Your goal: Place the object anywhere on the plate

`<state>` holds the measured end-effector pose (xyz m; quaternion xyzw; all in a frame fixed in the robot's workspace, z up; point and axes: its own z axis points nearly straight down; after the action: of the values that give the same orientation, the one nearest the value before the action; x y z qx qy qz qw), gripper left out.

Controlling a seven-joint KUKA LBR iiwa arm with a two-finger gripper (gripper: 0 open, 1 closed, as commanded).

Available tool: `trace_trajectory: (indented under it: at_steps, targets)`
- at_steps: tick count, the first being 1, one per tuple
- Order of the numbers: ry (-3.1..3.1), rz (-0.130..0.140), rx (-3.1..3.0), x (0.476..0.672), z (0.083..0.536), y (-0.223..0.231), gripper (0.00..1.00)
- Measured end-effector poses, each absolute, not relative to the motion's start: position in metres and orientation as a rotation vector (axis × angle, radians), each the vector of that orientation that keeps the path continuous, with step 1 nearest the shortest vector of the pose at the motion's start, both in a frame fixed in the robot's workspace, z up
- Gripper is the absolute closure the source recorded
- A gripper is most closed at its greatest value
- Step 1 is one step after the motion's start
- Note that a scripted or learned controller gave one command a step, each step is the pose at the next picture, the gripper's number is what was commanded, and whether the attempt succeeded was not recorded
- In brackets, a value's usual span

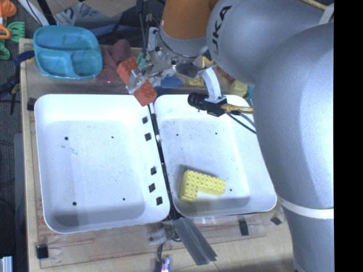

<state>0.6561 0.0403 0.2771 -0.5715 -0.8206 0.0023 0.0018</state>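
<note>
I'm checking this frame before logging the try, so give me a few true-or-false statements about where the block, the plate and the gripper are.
1. The yellow studded L-shaped block lies in the right white bin. True.
2. The blue divided plastic plate sits inside the left white bin. False: it stands on the bench behind that bin, beyond its far edge.
3. The gripper is over the far end of the seam between the two bins, with a reddish-orange block at its tip. True.
4. The yellow block rests on the blue plate. False: it is in the right bin, far from the plate.
5. The yellow block lies near the right bin's front edge. True.
</note>
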Motion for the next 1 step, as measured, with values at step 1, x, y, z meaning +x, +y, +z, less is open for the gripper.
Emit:
trace_trajectory:
  at_steps: [1]
  targets:
    - [-2.448, 0.003, -1.969, 0.6538, 0.3628, 0.087, 1.0]
